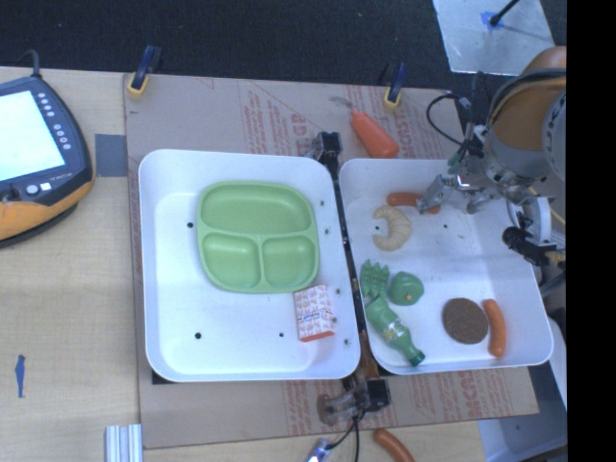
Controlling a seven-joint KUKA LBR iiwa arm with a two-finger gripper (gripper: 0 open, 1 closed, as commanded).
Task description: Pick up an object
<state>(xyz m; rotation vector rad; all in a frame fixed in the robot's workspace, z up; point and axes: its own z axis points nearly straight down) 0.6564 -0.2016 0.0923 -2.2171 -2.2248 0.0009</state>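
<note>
The arm is cut off at the right edge. The gripper hides one end of a small orange sausage. Another orange sausage is cut by the bottom edge.

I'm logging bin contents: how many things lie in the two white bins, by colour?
Green: 3, plate, pepper, bottle
Orange-red: 2, sausage, sausage
Cream: 1, croissant
Brown: 1, patty
Red-white: 1, packet
Total: 8

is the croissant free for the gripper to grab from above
Probably yes: the croissant lies alone on the right bin's floor, nothing on it, and the gripper hangs just beside it.
</note>
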